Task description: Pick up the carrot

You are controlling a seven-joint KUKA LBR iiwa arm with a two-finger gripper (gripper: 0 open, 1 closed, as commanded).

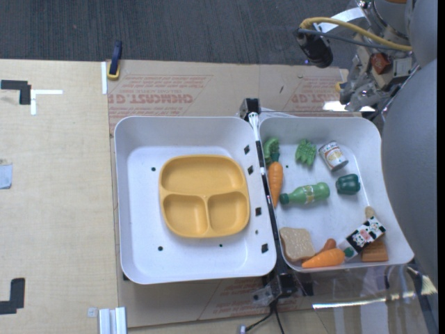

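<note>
An orange carrot [275, 180] with a green leafy top lies along the left wall of the right bin [372, 145], pointing toward the front. A second orange carrot [324, 259] lies at the bin's front edge, next to a bread slice [297, 243]. My gripper [354, 93] hangs over the back right rim of the right bin, well away from both carrots, with yellow cables looping above it. The arm's grey body covers the bin's right side.
The right bin also holds a green leafy vegetable [304, 152], a small can [334, 156], a green pepper [348, 184], a green bottle [306, 195], a cow-patterned carton [366, 235] and an orange block [376, 255]. A yellow divided plate [204, 195] sits in the left bin [132, 186].
</note>
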